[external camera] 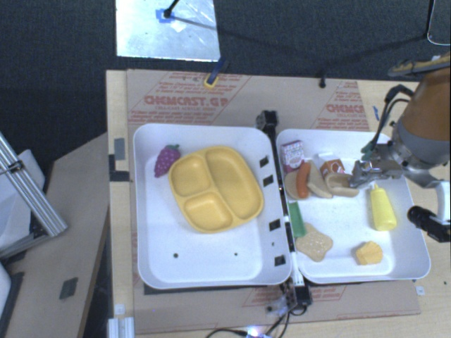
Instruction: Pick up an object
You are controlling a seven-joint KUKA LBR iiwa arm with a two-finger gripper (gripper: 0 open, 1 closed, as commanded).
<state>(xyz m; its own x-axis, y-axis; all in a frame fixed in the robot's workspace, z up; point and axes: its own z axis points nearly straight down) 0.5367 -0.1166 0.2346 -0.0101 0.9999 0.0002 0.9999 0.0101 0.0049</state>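
Cardboard-topped bench carries 2 shallow white bins; the metal gripper hovers beside the yellow mustard bottle, likely lining up a grab. Its state is unclear.

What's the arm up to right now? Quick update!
Gripper low in right bin, at the bread slice. Nothing visibly held. Yellow bottle and hot dog close by.

A yellow mustard bottle lies flat in the right bin, cap pointing away.
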